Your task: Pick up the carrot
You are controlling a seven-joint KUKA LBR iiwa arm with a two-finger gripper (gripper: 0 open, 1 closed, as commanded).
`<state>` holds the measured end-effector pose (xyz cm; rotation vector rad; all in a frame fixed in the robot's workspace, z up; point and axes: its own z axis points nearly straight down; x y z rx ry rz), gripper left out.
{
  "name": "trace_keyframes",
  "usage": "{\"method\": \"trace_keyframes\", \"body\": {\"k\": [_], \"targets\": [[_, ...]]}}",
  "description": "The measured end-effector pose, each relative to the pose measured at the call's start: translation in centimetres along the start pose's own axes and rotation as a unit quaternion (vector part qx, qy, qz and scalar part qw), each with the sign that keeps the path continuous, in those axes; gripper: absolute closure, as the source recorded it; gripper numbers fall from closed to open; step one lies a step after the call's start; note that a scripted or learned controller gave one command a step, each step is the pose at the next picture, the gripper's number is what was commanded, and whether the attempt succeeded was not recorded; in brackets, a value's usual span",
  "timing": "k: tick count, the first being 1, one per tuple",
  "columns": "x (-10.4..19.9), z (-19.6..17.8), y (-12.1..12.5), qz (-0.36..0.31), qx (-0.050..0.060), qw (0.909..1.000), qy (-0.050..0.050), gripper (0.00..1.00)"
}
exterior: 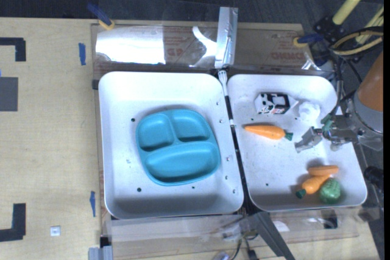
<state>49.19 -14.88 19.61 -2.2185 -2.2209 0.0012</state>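
Two shallow white bins sit side by side on the bench. The left bin [116, 100] holds a blue divided plate [177, 146]. The right bin [347, 192] holds the carrot [265, 131], which lies in the bin's left half, near the divider. Its long axis runs almost left to right across the view, tilted slightly down toward the right. The tapered orange tip points left, and the small green stem end points right, toward the gripper [308, 139].

The gripper hovers just to the right of the stem end, apart from the carrot, with nothing between its fingers; whether they are spread or closed cannot be told. A small black-and-white object [272, 103] lies above the carrot. A cluster of orange and green toy vegetables [320, 182] rests near the bin's lower right corner.
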Motion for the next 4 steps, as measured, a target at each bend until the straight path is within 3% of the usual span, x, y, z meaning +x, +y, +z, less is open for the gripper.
{"method": "trace_keyframes", "body": {"k": [1, 2, 3, 4], "targets": [[2.3, 7.0, 7.8, -0.069, -0.001, 0.9976, -0.001, 0.00], [4.2, 10.9, 9.9, -0.030, -0.003, 0.9996, -0.001, 0.00], [4.2, 9.7, 10.1, -0.029, -0.007, 0.9995, -0.001, 1.00], [1.9, -0.9, 8.3, -0.014, -0.006, 0.9999, -0.002, 1.00]]}}
